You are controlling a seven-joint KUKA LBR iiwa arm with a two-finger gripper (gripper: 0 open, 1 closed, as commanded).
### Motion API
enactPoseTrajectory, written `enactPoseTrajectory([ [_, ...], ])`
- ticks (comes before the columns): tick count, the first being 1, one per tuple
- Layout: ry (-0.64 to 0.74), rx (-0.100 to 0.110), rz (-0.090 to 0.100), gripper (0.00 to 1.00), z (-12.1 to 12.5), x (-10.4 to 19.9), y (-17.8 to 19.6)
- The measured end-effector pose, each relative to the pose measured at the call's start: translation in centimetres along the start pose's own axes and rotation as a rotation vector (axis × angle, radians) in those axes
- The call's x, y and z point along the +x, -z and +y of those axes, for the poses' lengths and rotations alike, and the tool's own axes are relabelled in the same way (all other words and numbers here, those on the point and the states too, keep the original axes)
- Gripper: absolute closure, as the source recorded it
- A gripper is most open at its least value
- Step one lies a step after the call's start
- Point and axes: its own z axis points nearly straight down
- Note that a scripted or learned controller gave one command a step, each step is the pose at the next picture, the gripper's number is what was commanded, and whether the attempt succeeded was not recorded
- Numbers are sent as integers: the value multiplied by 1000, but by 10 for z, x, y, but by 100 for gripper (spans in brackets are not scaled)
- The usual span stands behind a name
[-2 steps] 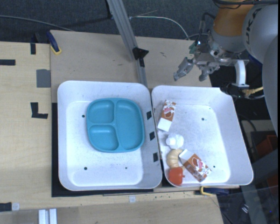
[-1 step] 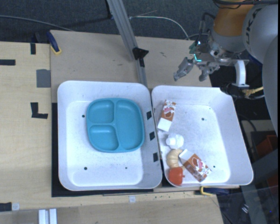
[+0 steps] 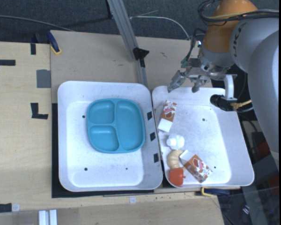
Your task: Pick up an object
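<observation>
- Up near the far rim of the right bin [image 3: 234, 125], the gripper [image 3: 184, 82] hangs with its two fingers spread apart.
- Nothing sits between the fingers.
- One finger [image 3: 174, 82] points down toward the bin's far left corner, and the other finger [image 3: 196, 85] is beside it, over the far rim.
- Above the gripper, the grey arm [image 3: 253, 36] comes in from the right, with its orange band [image 3: 225, 20] on top.
- Just below the gripper and a bit to its left lies a small brown and white packet [image 3: 167, 115], close to the bin's left wall.
- Farther from the gripper, along the same wall, sits a little white cup thing [image 3: 175, 141].
- Below that, touching or nearly touching each other, are a tan bread roll [image 3: 174, 158] and a red round thing [image 3: 176, 176].
- Just beside the roll, on its right, a red and white box [image 3: 196, 168] lies tilted.
- These last things are bunched at the near left corner of the bin, well apart from the gripper.
- Off to the gripper's left, in the left bin [image 3: 70, 139], lies a blue plate [image 3: 116, 125] with three sections.
- A grey metal pole [image 3: 124, 25] slants up from between the two bins, left of the gripper.
</observation>
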Motion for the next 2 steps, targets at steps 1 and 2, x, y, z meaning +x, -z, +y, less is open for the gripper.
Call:
enactPoseTrajectory([
  [1, -1, 1, 0, 0, -7, -3, -63],
  [2, 0, -6, 0, 0, -7, -2, -105],
])
